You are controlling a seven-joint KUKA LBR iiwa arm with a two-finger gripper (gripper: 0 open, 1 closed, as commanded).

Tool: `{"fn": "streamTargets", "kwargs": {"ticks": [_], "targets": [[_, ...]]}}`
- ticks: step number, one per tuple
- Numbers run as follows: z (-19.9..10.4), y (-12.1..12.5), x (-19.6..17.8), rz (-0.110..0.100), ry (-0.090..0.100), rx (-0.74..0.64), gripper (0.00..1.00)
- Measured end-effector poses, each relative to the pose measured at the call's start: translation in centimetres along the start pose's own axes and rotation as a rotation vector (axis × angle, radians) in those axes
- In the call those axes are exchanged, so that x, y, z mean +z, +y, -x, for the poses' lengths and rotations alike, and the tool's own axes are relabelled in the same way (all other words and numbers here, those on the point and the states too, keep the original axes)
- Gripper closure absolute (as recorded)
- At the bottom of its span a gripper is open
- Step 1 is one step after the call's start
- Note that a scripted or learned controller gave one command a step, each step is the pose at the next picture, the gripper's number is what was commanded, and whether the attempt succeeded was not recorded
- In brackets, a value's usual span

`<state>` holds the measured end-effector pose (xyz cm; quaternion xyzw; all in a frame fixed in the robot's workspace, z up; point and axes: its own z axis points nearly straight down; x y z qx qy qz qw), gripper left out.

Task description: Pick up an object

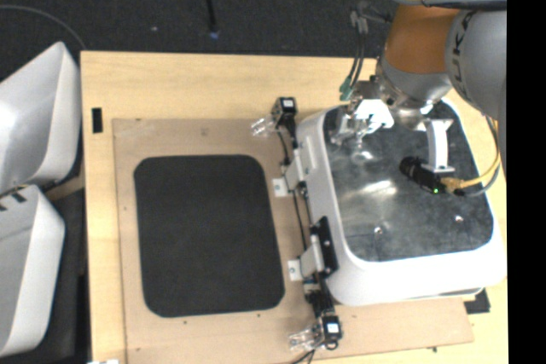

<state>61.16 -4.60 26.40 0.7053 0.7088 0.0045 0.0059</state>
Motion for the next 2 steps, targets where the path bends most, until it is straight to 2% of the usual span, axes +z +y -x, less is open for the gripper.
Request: {"fn": "streamTargets", "kwargs": {"ticks": [2], "targets": [[-10.9, 3.1, 1.7, -0.013, 0.003, -0.003, 1.00]]}}
